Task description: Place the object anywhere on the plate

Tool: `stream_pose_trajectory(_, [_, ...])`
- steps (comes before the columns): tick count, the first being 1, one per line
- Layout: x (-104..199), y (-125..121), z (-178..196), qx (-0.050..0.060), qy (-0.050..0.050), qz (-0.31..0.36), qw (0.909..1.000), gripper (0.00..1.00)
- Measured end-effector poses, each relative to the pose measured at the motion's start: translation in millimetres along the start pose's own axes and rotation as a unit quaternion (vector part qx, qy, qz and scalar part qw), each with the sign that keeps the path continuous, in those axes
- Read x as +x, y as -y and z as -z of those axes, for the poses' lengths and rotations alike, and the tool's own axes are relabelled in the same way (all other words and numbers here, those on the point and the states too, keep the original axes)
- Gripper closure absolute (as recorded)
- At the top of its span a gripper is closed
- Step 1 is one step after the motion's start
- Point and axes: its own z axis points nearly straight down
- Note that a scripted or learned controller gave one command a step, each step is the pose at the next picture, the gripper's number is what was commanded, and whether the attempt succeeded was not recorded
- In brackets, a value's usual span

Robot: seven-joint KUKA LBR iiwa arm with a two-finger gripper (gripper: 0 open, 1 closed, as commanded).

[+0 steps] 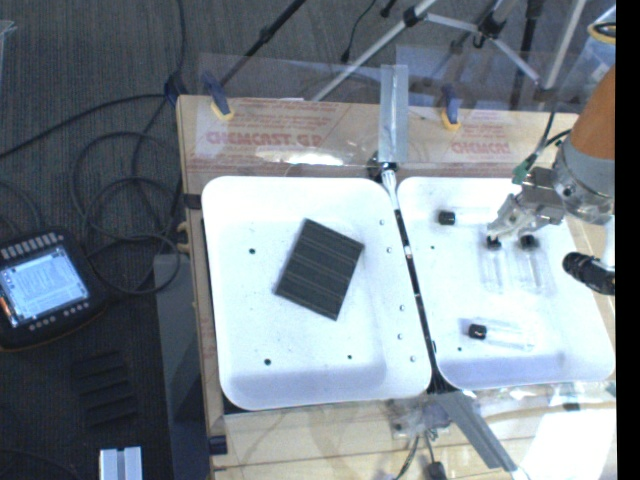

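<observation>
- Clear tubes (515,271), hard to make out, lie in right bin (590,363); dark plate (320,268) in left bin (230,368).
- Gripper (510,236) hovers over tubes, fingers parted, nothing between them.
- Arm (595,143) cut off at right edge.

bench (300,133) wooden | left white bin (230,358) | right white bin (590,353) | side by side, touching

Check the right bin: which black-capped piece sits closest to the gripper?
The small black piece at the right bin's far left, level with the gripper. The other, a black-tipped clear tube, lies near the bin's front edge, well below the gripper.
</observation>
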Motion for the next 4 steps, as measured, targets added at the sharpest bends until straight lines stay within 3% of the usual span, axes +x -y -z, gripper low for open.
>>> stream_pose_trajectory(1, [75,2,-71,0.0,-0.003,0.066,0.9978,1.0])
stream_pose_trajectory(2, [142,12,-39,-0.002,-0.005,0.038,0.9993,1.0])
stream_pose_trajectory(3, [255,5,-28,0.001,-0.002,0.019,0.9998,1.0])
stream_pose_trajectory(4, [255,5,-28,0.001,-0.002,0.019,0.9998,0.0])
